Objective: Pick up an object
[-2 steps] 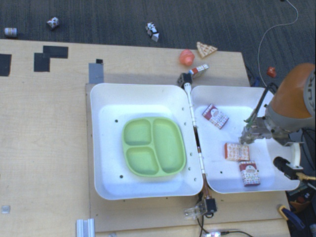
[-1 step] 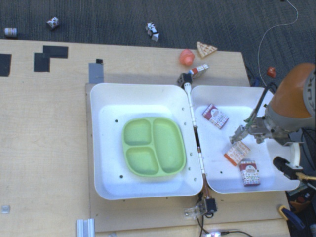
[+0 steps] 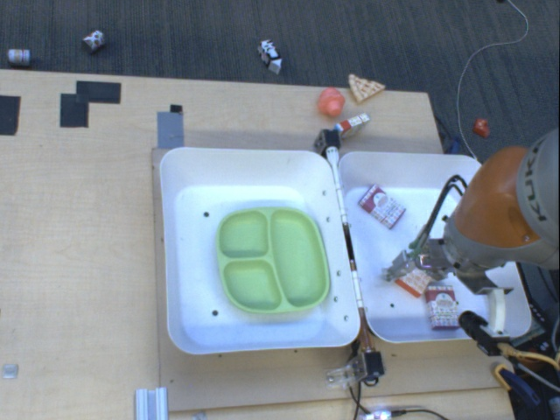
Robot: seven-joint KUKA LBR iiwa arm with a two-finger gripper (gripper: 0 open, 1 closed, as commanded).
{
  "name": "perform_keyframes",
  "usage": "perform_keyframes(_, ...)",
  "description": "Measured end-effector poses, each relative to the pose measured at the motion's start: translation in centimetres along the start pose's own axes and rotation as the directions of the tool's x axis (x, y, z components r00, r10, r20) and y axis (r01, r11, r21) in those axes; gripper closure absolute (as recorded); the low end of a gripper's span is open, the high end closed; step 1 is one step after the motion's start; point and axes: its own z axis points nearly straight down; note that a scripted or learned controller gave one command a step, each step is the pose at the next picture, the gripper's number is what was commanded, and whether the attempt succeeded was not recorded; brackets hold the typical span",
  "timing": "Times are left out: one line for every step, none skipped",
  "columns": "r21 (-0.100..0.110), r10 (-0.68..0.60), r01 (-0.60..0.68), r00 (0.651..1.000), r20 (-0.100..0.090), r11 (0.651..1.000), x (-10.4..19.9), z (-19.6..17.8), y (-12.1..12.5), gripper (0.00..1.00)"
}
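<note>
Overhead, the arm [image 3: 512,213] enters from the right and bends down into the right bin [image 3: 367,178], so that the gripper [image 3: 404,269] hangs low over that bin's floor, right of the seam where the two bins meet. Its fingers are too small and too crowded by wrist hardware to resolve; whether they stand apart or together cannot be told. Directly beneath the fingertips lies an orange object [image 3: 409,283], the likely target, since the gripper is centred on it and not on its neighbours; no grasp can be confirmed. This object is elongated, its long axis running on a diagonal from upper left, toward the seam, to lower right, toward the bin's near wall. A red-and-white carton [image 3: 443,307] sits just beside its lower-right end, close enough that a closing finger could catch it. A second red-and-white packet [image 3: 382,206] lies well apart, toward the bin's far wall, tilted on its own diagonal. Left of the seam, the left bin [image 3: 188,234] holds a green divided tray [image 3: 273,260], flat and uninvolved in the pick.
</note>
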Motion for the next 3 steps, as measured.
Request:
perform_keyframes(-0.006,0.000,0.000,1.000,0.001,1.000,0.0,-1.1,0.2,1.00)
perform_keyframes(0.008,-0.002,0.002,1.000,-0.004,1.000,11.4,-9.8,-1.5,1.00)
perform_keyframes(0.009,-0.002,0.002,1.000,-0.004,1.000,18.4,-9.8,-1.5,1.00)
